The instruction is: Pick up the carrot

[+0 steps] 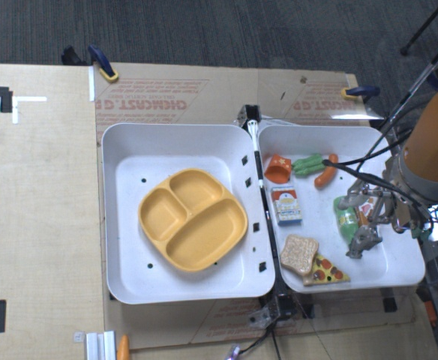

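Carrot (325, 172): lies tilted at the far side of the right bin (399, 272), touching the green vegetable (307, 164).
Gripper (361, 238): low over the right bin's right part, just beside a green packet (346, 220); whether it is open or closed cannot be told.
Left bin (121, 223): bears a yellow divided plate (193, 219).
Right bin, near side: toast slice (299, 254) and pizza slice (327, 271).

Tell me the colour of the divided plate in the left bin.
Yellow-orange all over: the three-compartment plastic plate, seen plainly in the camera view.
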